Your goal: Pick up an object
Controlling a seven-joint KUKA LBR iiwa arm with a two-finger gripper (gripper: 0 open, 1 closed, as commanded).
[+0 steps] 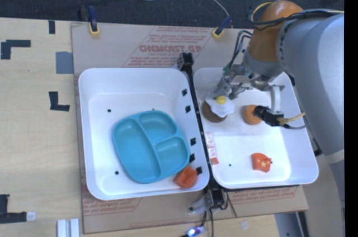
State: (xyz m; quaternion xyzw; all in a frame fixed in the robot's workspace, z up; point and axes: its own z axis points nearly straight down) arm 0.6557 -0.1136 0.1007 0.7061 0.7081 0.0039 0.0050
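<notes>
In the right bin point(302, 171), toward its far-left corner, the gripper point(226, 90) hangs directly over a small white-and-yellow object point(219, 104) that sits on a brown disc point(211, 113). The object lies just below and slightly nearer than the fingertips, so the coming move looks like a short straight drop. Whether the fingers are spread or closed I cannot tell, since the wrist and cabling crowd them. The object looks roundish, with no clear long axis. Just to the right lies an orange round piece point(251, 114), beside a black fitting on the arm. An orange-red block with a star point(260, 162) rests nearer, well apart. The left bin point(89, 118) holds a blue divided tray point(151, 145) and an orange block point(186, 177).
</notes>
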